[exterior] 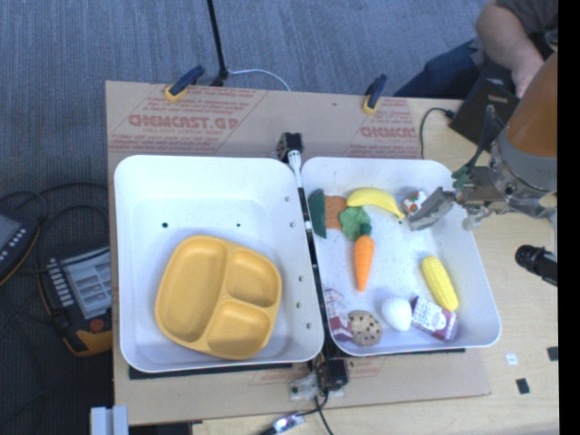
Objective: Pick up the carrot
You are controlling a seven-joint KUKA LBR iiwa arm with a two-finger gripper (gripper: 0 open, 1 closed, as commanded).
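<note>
The carrot [362,259] lies in the right bin [471,243], near its middle. It is orange with a green leafy top that points toward the back, and nothing is touching it. My gripper [424,211] hangs over the back right part of that bin, to the right of the carrot and a little behind it. It is beside the right end of a banana [375,200]. A small white and red item [412,201] sits right at the gripper's tip. The carrot is apart from the gripper.
Around the carrot the right bin also holds a corn cob [439,282], an egg [396,314], a cookie [362,327], a red packet [434,319] and a dark green piece [316,213]. A yellow divided plate [219,294] lies in the left bin [145,188].
</note>
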